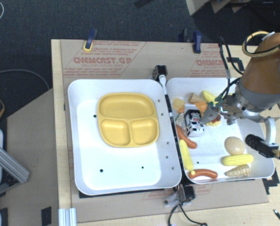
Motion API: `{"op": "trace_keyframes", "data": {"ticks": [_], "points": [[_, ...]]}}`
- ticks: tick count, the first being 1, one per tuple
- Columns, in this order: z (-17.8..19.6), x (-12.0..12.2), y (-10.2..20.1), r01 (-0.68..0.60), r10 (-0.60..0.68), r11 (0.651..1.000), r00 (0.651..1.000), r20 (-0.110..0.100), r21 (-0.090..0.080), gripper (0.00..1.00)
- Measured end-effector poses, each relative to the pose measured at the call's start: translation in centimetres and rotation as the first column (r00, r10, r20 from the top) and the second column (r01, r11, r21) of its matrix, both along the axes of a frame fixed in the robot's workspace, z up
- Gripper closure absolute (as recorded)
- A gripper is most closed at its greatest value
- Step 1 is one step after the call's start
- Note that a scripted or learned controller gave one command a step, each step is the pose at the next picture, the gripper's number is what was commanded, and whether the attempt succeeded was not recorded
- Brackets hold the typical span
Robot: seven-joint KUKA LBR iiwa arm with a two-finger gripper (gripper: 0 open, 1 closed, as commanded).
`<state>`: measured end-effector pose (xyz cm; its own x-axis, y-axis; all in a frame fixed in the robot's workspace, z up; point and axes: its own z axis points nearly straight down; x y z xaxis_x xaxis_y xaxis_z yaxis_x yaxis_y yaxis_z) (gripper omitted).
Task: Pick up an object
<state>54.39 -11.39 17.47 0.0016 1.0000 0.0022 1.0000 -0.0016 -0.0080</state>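
glossy plastic food [234,146] in right bin [264,173], fingers [210,116] state unclear

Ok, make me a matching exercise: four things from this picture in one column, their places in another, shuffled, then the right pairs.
Things:
1. Yellow tray
2. Corn cob
3. Hand
4. Yellow clamp

Places:
A. Right bin, near corner
B. Far edge of the board, left
C. Left bin
D. Over the toys at the right bin's far end

Pairs: 1-C, 2-A, 3-D, 4-B
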Motion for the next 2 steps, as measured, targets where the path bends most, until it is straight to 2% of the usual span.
{"op": "trace_keyframes", "data": {"ticks": [1, 2], "points": [[-4.79, 0.24, 1.08, -0.001, 0.001, 1.0, 1.0, 0.009, 0.001, 0.0], [-4.97, 0.67, 1.02, -0.002, 0.002, 1.0, 1.0, 0.023, -0.002, 0.0]]}}
